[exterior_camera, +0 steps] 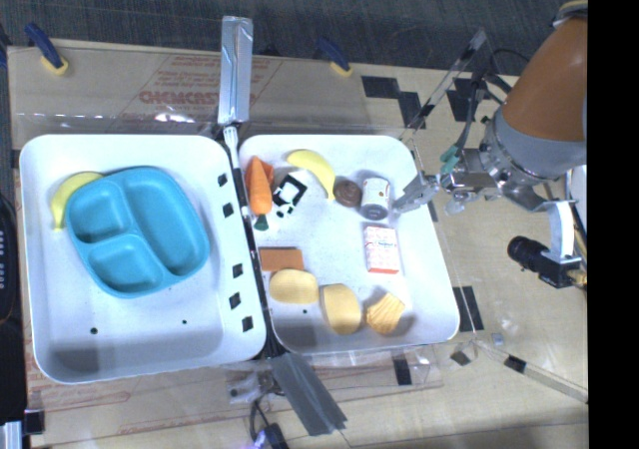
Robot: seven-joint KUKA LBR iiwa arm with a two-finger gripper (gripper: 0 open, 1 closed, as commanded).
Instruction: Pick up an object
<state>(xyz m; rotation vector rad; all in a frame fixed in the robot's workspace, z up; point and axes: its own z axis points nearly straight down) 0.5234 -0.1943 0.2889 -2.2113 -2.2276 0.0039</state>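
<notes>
A blue tray (140, 229) sits in the left white bin (40, 337). A yellow thing (68, 193) peeks out at its far left edge.

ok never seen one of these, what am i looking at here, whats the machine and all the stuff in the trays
One camera looks down at a slant on a bench with two shallow white bins. From the right a grey robot arm with an orange band reaches in; its hand sits over the right bin's right edge, with nothing seen in it. The left bin holds a blue divided plate over a yellow item. The right bin holds toy food: a carrot, a banana, a small can, a little box and some bread-like pieces.
</notes>
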